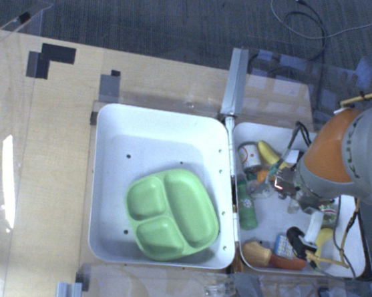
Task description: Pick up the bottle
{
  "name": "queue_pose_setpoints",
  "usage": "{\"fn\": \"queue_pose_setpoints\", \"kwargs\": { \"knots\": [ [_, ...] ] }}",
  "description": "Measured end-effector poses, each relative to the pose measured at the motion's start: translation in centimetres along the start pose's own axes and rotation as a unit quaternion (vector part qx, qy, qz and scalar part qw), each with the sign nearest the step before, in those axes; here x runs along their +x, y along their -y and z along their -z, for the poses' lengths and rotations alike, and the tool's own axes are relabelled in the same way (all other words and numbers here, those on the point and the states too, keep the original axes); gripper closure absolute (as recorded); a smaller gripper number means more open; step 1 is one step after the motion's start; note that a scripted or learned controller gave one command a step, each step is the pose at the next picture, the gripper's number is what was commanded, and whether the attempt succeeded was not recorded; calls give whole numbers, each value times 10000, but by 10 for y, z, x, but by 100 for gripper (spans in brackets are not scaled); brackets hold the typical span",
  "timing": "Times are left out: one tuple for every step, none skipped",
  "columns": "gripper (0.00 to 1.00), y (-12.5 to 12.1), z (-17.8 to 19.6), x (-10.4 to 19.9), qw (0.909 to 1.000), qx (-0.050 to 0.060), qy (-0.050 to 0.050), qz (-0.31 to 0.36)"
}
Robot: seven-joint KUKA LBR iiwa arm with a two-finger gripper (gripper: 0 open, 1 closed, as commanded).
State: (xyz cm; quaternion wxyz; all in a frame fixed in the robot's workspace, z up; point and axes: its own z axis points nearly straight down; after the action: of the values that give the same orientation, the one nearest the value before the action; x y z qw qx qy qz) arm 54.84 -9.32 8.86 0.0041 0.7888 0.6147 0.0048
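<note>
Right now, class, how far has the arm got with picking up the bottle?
Done: the arm has reached over the right bin. In hand: the gripper hangs above clutter beside the green bottle. Left: the bottle lies by the bin's left wall, not between the fingers, so grasping and lifting remain.

Two white bins (103,168), one green divided plate (172,214), one green bottle (246,209), one banana (267,152).
</note>
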Motion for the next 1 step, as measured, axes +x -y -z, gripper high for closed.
{"fn": "queue_pose_setpoints", "kwargs": {
  "knots": [
    [0, -11, -1, 6, 9869, 15, 4, -1614]
  ]
}}
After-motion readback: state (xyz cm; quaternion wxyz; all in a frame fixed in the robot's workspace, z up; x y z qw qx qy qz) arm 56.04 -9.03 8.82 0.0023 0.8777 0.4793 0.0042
